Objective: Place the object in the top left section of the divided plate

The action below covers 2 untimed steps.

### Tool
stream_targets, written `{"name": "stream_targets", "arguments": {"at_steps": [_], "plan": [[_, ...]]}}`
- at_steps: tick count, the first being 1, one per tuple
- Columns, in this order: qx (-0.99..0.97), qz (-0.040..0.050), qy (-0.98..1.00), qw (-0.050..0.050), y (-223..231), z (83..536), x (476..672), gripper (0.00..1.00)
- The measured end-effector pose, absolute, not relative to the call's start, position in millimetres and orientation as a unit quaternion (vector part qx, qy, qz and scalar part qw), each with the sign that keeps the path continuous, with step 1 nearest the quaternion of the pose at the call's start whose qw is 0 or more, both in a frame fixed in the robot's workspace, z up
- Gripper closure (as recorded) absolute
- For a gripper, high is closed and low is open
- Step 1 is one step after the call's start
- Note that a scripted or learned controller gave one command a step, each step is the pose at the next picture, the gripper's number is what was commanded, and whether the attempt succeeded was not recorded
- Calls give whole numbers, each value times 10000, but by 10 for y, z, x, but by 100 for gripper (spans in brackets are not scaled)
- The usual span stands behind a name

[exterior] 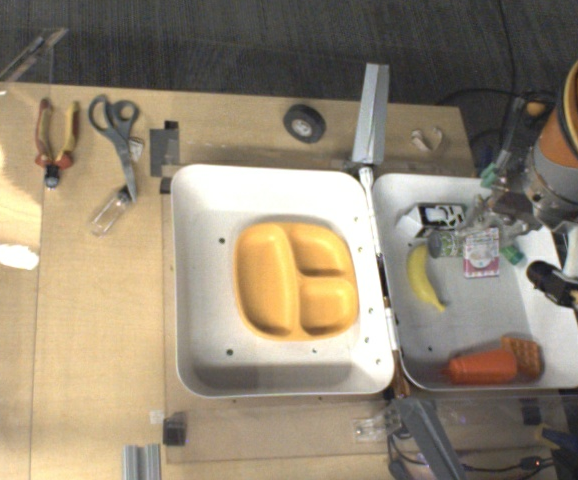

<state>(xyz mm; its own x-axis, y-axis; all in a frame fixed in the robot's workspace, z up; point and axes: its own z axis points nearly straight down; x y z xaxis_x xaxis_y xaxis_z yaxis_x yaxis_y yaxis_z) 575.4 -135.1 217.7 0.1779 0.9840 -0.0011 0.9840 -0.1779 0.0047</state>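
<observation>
While the arm point(569, 118) hangs over the right bin point(554, 363), its gripper point(484, 230) sits low near the bin's upper middle; can't tell from this angle whether it's released or clenched. Banana point(426, 279) lies on the bin floor just left of and below the gripper, apart from it. Orange carrot point(482, 368) and a waffle-like piece point(522, 353) touch at the bin's bottom edge. Yellow divided plate point(296, 278) sits mid left bin point(204, 268). Scissors point(119, 138), pliers point(54, 138) and a tape roll point(304, 123) lie on the bench.
</observation>
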Motion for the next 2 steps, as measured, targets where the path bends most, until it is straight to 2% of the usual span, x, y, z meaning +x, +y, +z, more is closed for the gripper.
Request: {"name": "stream_targets", "arguments": {"at_steps": [1, 2], "plan": [[7917, 8, 6109, 6, -726, 1843, 6389, 100], [7512, 9, 6601, 10, -103, 1848, 6587, 100]]}}
